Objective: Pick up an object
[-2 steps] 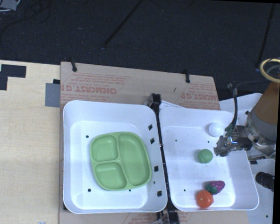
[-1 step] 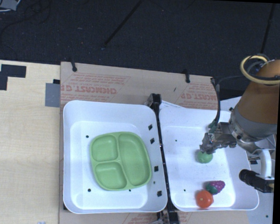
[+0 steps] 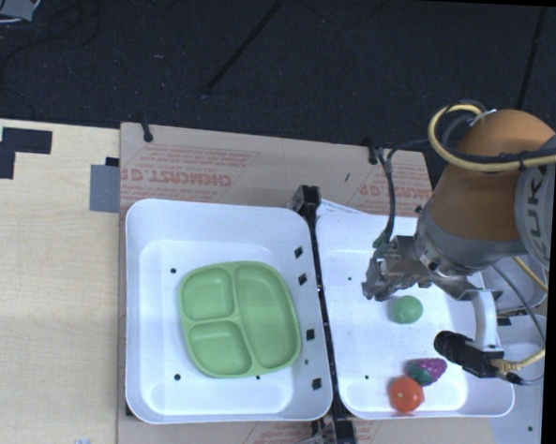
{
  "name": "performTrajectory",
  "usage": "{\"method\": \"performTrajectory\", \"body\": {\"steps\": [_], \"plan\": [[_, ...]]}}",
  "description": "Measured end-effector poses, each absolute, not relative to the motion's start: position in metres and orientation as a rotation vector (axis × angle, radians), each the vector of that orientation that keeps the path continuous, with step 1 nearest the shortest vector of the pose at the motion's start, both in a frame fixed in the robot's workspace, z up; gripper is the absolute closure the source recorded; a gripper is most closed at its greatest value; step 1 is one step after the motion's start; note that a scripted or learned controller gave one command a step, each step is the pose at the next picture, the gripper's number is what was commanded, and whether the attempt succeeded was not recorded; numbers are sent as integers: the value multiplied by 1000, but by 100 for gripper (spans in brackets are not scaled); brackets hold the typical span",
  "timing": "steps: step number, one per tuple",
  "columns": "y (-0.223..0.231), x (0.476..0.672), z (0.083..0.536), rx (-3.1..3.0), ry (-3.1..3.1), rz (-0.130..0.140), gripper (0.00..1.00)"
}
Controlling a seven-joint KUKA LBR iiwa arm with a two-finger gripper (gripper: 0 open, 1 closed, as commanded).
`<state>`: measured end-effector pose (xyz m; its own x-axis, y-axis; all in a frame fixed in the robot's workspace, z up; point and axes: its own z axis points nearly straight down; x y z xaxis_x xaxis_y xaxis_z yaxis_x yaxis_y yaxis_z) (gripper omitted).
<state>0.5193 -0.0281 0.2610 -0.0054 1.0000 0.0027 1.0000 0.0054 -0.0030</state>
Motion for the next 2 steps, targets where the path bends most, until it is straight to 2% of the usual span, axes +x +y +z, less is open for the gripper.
{"method": "performTrajectory", "body": {"steps": [1,2], "plan": [[31,515,250,-2212,-2223,3,100],[72,519,239,-2214,-2221,6,100]]}}
